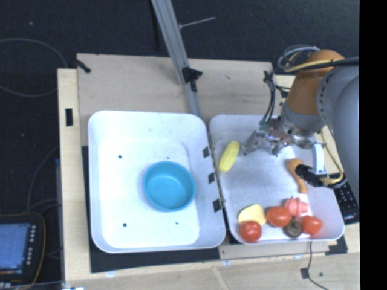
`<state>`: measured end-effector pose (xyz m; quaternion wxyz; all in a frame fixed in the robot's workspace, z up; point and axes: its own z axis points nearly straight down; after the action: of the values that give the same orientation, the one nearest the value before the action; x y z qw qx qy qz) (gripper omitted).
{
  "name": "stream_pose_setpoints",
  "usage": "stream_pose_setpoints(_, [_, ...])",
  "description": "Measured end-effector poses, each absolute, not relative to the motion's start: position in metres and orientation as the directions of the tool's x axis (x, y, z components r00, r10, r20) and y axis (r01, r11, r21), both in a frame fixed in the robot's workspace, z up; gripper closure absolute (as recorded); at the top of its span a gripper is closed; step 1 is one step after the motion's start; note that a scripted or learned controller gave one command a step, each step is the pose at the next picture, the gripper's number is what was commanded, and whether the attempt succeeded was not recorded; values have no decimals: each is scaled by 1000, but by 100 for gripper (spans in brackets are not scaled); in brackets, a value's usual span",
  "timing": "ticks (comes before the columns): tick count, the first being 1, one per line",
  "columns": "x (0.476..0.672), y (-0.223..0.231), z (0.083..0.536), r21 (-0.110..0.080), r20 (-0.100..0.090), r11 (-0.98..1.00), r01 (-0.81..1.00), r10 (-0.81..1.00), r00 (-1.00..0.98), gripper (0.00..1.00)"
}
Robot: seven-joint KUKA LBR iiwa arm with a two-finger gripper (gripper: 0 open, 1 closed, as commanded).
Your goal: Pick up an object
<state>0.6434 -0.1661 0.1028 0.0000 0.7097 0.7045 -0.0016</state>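
The approach step is judged in hand: the gripper (261,142) is poised in the right bin (266,180), open and holding nothing, just beside the corn (228,156). Next, lowering astride the corn is called for.

Robotics lab: plywood bench (139,80), two white bins (103,132), cables on dark floor, teach pendant (18,246)

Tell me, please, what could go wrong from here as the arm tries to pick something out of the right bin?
The claw hovers beside the yellow corn-shaped toy, which leans against the left wall of the right white bin; a grasp there might jam against the wall or push the toy away.

The other small toys, such as the red tomato-like ball and the yellow block, crowd the near edge, so a pick there may knock neighbours or close on two.
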Motion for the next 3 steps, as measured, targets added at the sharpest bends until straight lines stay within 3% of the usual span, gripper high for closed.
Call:
stream_pose_setpoints(1, [645, -167, 116, 3, -2, -8, 1000, 1000, 8, 100])
stream_pose_setpoints(3, [657, -180, 217, 8, 0, -5, 1000, 1000, 5, 100])
